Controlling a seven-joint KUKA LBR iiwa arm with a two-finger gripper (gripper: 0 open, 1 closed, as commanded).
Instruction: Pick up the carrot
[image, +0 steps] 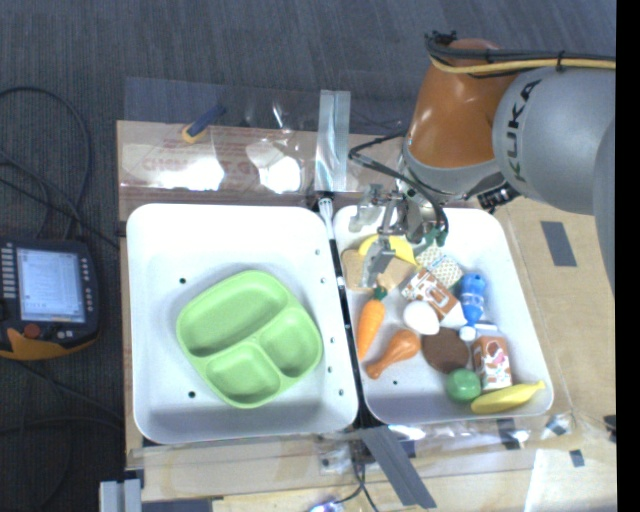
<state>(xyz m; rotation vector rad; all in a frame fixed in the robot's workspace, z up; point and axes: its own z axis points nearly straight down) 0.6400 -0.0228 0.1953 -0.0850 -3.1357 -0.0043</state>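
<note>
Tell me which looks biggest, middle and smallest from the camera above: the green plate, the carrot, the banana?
1. Green plate, by far the biggest.
2. Banana and carrot look about alike, so I can't rank them.

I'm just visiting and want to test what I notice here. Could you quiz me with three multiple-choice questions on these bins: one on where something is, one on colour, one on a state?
1. Where does the carrot lie?
A. on the green plate
B. in the right bin, by its left wall
C. on the floor

2. What colour is the divided plate?
A. green
B. red
C. blue

3. How is the carrot now?
A. lifted in the air
B. lying in the bin
C. cut in half

Answers: 1 B, it rests beside the wall that parts the bins. 2 A, the plate in the left bin is light green. 3 B, it lies whole, below the gripper.
</note>
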